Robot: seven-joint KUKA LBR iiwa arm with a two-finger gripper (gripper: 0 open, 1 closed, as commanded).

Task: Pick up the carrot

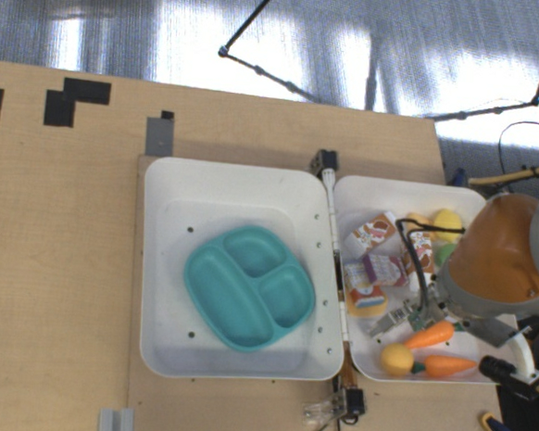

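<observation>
Over the right-hand bin (369, 367), the arm (503, 252) enters from the right, its orange band filling much of that bin's far right side. The hand (408, 316) sits low inside the bin; its parts are small and dark against the clutter, and whether it is spread or pressed together cannot be told. Just to the right of the hand, nearly touching it, lies one carrot (430, 335), tilted with its thick end up and to the right. A second carrot (447, 366) lies flat nearer the viewer than the hand, beside a yellow lemon-like fruit (397, 359) that sits just below the hand. Left of and beyond the hand is a heap of small printed snack packets (376, 257). Beyond the hand, against the arm's band, a second yellow fruit (447, 220) shows.

Well to the left of the hand, the left-hand bin (169, 249) holds a teal divided plate (249, 286) with three compartments. Both bins rest side by side on a pale wood-grain table (52, 267); black blocks (74, 100) lie at its far left edge. Past the table's far edge is a grey ribbed floor (127, 22) with bright glare patches, crossed by thin black cables (262, 70).
</observation>
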